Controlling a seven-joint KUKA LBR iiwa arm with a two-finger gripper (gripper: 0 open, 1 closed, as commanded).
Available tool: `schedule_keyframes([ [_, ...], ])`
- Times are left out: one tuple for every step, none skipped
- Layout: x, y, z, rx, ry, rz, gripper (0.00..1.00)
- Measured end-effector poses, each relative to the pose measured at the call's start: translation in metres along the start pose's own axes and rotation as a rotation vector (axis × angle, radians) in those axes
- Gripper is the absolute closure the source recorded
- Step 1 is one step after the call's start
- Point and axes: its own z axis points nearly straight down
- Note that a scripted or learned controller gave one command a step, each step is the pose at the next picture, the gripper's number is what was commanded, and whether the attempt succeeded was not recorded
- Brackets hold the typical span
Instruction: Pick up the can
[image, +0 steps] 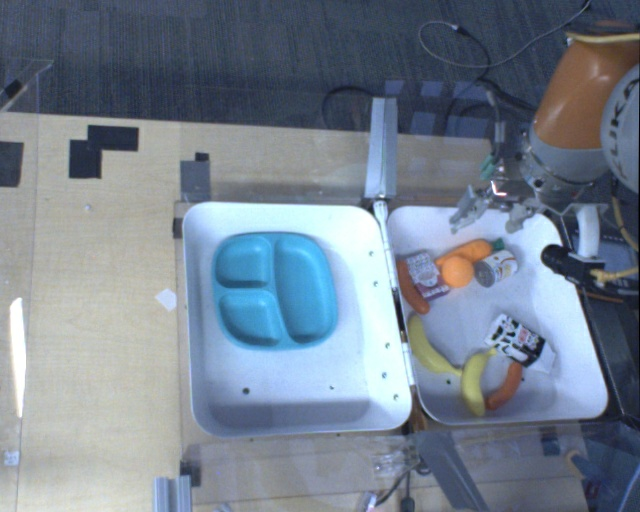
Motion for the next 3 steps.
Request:
schedule_keyframes([
  [-0.078,0.031,0.031,-0.001,-0.002,0.019,0.0],
  [-0.1,0.033,0.124,-0.006,-0.002,0.068,0.0],
  [-0.1,-0.037,0.137,-0.001,-0.001,0.086,0.0],
])
